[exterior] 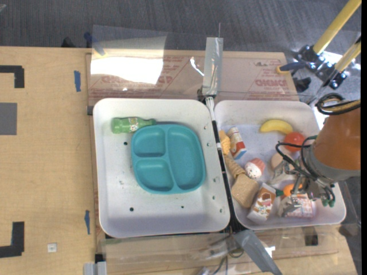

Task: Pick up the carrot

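Right under the gripper [302,192], in the right bin [335,216], a small orange thing peeks out. I think that is the carrot [289,191]. It sits just to the left of the gripper's tip, touching it or almost touching it, and cables and the grey wrist hide part of it. What I can see of it seems to slant, from low on the left up toward the gripper, but so little shows that I am not sure of its long way.

Is the gripper open or closed? I cannot tell (the arm's big orange band and the black cables cover it from above). I cannot see the carrot held, so I would not say it is picked up yet.

Other toys crowd close around the gripper: a little box [261,205] off to its left and a red ball [295,139] farther up beyond it, with a banana [276,126] past that. With only one arm, the gripper must close on the carrot alone and not its neighbours.
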`<state>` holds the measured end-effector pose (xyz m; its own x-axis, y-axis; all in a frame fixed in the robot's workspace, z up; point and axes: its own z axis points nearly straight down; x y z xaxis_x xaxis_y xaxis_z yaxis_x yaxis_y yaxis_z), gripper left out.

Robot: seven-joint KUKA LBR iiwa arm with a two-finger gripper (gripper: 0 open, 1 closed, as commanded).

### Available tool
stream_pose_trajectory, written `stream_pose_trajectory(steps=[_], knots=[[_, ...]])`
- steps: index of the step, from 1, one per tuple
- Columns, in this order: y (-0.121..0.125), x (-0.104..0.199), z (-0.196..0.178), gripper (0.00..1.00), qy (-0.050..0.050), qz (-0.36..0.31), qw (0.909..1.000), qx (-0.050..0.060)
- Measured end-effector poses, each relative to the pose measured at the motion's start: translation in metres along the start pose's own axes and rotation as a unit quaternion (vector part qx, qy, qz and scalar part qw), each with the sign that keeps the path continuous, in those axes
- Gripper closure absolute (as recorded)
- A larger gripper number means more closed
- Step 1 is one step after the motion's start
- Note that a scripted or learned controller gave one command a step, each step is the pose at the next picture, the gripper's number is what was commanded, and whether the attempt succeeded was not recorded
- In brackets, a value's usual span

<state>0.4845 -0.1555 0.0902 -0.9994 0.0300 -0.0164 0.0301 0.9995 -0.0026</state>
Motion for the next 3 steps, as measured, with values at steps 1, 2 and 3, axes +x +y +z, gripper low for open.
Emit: stream_pose_trajectory(steps=[1,2,3], knots=[[0.001,0.0,0.0,0.0,-0.001,-0.151,0.9885,0.001],[0.003,-0.005,-0.013,1.0,-0.008,-0.153,0.9881,0.002],[0.05,-0.027,-0.097,1.0,0.0,-0.088,0.9961,-0.002]])
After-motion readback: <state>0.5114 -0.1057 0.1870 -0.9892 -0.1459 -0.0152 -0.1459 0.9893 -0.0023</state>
